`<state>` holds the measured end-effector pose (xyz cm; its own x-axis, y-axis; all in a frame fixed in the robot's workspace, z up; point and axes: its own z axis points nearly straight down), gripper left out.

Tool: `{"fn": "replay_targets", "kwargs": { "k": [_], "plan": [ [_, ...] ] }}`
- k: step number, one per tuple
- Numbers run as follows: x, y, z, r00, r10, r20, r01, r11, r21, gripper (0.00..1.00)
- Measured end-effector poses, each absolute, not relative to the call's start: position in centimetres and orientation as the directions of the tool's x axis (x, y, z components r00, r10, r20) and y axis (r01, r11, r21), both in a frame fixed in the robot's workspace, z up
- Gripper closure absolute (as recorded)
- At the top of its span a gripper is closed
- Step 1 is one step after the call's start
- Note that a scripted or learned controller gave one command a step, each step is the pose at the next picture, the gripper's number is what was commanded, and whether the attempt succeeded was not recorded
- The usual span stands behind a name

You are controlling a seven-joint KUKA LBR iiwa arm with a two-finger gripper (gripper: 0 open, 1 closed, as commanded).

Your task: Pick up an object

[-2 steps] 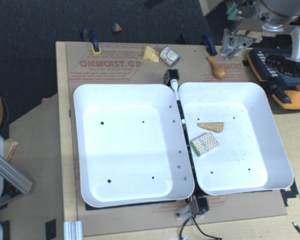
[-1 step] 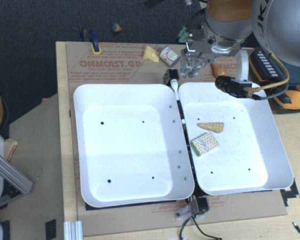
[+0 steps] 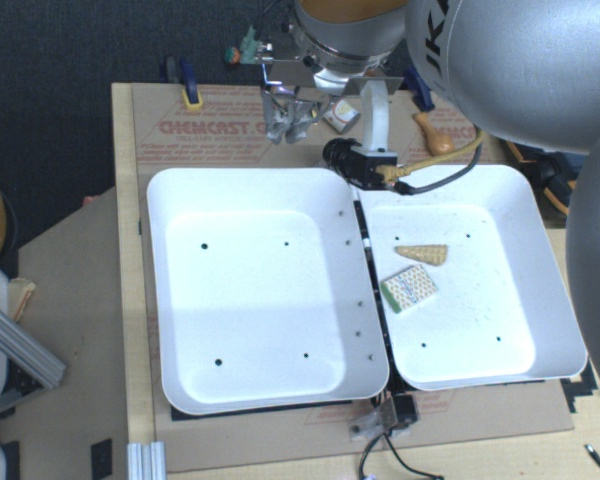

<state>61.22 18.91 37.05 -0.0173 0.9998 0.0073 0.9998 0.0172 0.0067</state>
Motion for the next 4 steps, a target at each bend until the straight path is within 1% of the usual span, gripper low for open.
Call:
{"fn": "replay_targets", "kwargs": {
  "k": [1, 2, 3, 4],
  "plan": [
    [58.5, 5.1, 39.7, 0.014, 1.000, -0.004, 1.000, -0.014, 0.001, 1.00],
    [61.8, 11.7, 29.0, -0.006, 1.000, 0.000, 1.000, 0.006, -0.011, 1.00],
    [60.7, 3.8, 30.6, 0.008, 1.000, -0.003, 1.000, -0.008, -0.002, 1.00],
    [58.8, 13.6, 37.0, -0.009, 1.000, 0.003, 1.000, 0.009, 0.009, 1.00]
  ]
}}
